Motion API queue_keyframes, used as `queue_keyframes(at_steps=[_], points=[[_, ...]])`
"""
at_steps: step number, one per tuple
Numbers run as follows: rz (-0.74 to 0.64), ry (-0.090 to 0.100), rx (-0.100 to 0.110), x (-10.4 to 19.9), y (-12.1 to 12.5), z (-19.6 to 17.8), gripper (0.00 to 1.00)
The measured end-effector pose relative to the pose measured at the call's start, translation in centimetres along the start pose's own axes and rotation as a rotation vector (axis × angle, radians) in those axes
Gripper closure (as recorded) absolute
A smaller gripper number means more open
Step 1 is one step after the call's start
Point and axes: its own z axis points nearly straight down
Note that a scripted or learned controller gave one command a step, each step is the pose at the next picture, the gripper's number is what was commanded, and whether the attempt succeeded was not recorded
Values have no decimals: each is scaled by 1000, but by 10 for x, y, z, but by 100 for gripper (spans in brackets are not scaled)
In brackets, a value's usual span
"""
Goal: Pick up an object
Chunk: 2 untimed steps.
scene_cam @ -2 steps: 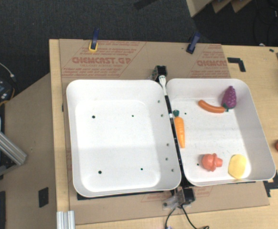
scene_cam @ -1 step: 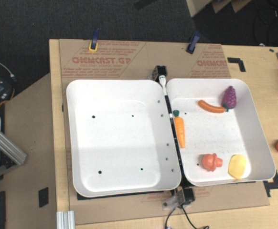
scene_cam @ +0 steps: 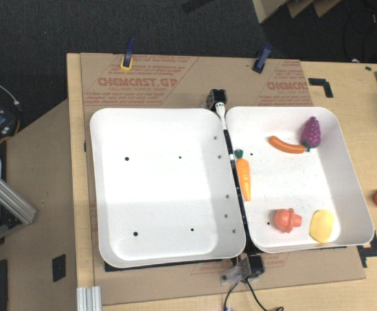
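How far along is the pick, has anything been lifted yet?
Nothing looks done. The carrot, sausage, grapes, lemon and the red-orange toy all lie in the right bin. Nothing is in hand; the whole pick remains.

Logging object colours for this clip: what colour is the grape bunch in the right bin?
Purple grape bunch, seen clearly in the camera view.

Five toy foods (scene_cam: 285,220) in right bin (scene_cam: 344,173)
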Motion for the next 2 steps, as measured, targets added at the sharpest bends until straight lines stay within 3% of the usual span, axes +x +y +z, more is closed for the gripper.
queue_keyframes(at_steps=[2], points=[[3, 1, 5, 29, 0, -6, 0]])
